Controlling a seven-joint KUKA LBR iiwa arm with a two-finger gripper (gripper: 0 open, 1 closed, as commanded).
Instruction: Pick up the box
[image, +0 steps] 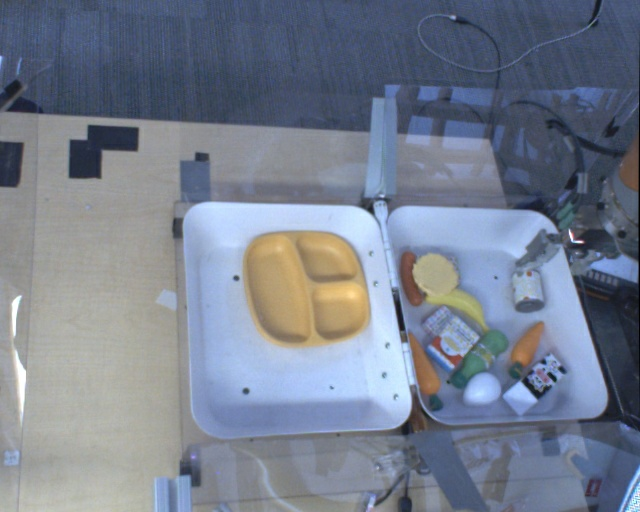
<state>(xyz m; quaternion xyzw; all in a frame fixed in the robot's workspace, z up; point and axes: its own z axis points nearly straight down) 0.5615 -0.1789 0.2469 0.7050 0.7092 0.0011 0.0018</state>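
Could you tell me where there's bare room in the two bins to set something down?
Left bin: bare floor all around the yellow tray. Right bin: bare along its far edge; crowded near the carrot, egg and box.

Bright, even light (soft, slightly blurred)

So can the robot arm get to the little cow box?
Probably yes. The box lies in the right bin's near corner, with nothing on top. The tool is at the same bin's far side; only a can and carrot lie between.

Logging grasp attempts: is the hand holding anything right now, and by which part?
Nothing is held. The hand hangs over the right bin, above the can; the box lies untouched among the toy food.
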